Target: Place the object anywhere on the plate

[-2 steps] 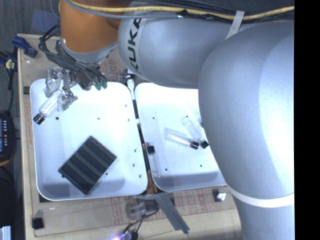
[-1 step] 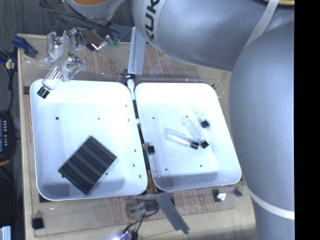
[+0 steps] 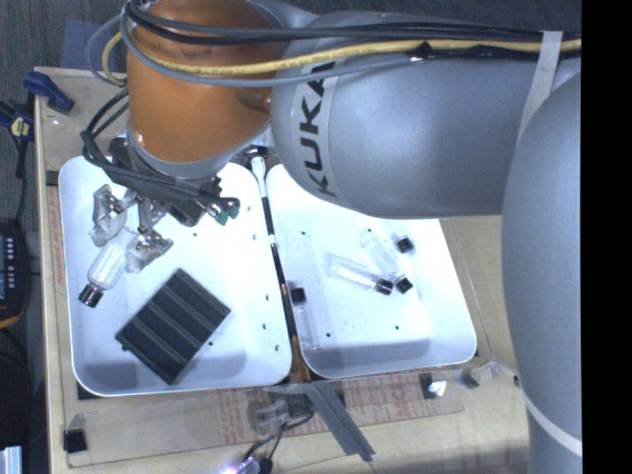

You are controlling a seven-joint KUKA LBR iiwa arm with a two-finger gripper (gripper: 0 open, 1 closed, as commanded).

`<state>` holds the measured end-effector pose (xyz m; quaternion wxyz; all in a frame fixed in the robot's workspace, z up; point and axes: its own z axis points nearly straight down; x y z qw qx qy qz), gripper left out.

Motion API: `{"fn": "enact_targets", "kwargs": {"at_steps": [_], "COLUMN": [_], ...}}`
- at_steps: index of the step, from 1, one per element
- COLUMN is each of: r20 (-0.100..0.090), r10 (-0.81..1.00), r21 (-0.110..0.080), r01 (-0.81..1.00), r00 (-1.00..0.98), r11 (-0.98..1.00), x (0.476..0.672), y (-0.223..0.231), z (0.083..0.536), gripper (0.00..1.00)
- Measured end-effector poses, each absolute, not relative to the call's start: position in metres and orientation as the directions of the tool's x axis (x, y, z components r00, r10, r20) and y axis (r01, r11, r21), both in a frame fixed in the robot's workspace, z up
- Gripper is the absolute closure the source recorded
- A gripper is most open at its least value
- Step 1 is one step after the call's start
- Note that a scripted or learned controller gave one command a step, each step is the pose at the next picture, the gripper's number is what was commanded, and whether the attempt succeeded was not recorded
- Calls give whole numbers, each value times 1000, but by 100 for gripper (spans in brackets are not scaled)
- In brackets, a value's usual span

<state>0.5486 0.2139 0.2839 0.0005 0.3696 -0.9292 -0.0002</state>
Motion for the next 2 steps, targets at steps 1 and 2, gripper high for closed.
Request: {"fn": "enact_targets", "kwargs": {"at_steps": [1, 2], "r20": [0, -1], "r10": [-758, -796], "r21": [0, -1], "r01": [-758, -796], "r00": [-653, -605], "r11": [653, 605], "x": [502, 582], "y": [200, 212], "z": [239, 260], "gripper": [100, 100]}}
